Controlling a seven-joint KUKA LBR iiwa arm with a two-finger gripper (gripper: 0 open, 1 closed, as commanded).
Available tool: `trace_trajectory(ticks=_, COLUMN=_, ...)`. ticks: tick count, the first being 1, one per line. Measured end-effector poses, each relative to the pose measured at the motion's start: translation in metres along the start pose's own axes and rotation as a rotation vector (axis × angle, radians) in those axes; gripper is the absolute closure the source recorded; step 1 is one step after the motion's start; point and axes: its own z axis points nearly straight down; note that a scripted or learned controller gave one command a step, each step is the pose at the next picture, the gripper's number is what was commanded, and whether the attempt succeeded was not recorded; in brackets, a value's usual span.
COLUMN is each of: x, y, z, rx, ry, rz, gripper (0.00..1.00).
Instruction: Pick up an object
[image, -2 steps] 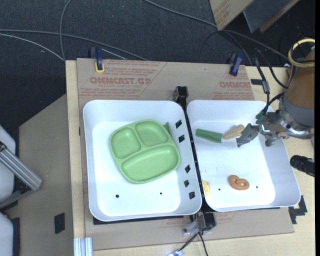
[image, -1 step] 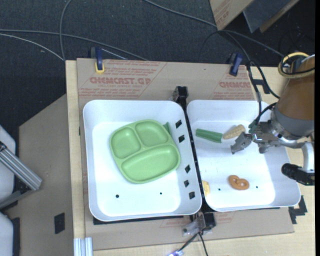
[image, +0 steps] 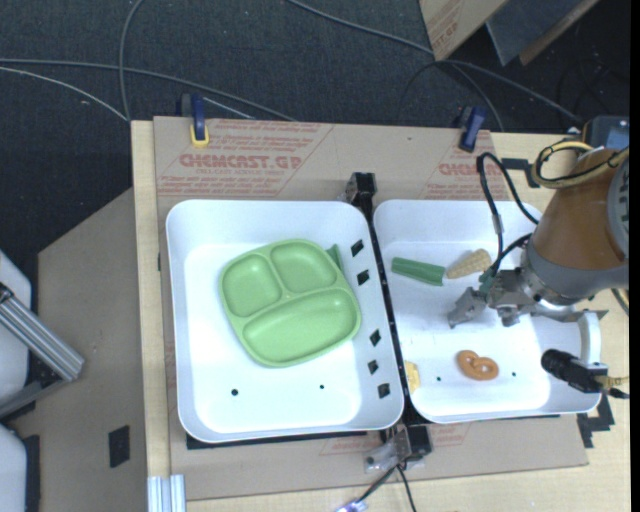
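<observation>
Presently the gripper (image: 478, 303) hangs low inside the right bin (image: 440, 400), near the middle of its floor, with the arm (image: 580, 235) entering over the bin's right edge. The jaws stand apart, and nothing lies between them.

Candidate objects in the right bin:
- A green stick (image: 417, 270) lies toward the back edge, left of centre.
- A tan piece (image: 468, 264) lies just beside the stick's right end, close to the wrist.
- An orange pretzel (image: 477, 366) lies flat toward the front edge, apart from the other items.
- A small yellow bit (image: 412, 376) sits against the left wall near the front corner.

The left bin (image: 200, 380) holds a green divided plate (image: 290, 302) at its centre.

Recommended procedure, as judged from this view:
1. Select the pretzel. It is isolated, so the jaws can straddle it without disturbing a neighbour.
2. Centre the jaws over it before descending; it sits toward the front edge from the present position.
3. Descend until the tips nearly meet the bin floor, since the pretzel is thin.
4. Close, then lift straight up.

Caution: the yellow bit sits too close to the wall for safe clearance.
</observation>
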Motion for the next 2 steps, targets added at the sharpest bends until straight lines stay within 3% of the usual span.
trace_trajectory(ticks=1, x=0.0, y=0.002, z=-0.015, rx=-0.008, ry=-0.002, rz=0.0, gripper=1.0)
trace_trajectory(ticks=2, x=-0.004, y=0.001, z=-0.078, rx=-0.015, ry=-0.005, rz=-0.001, gripper=1.0)
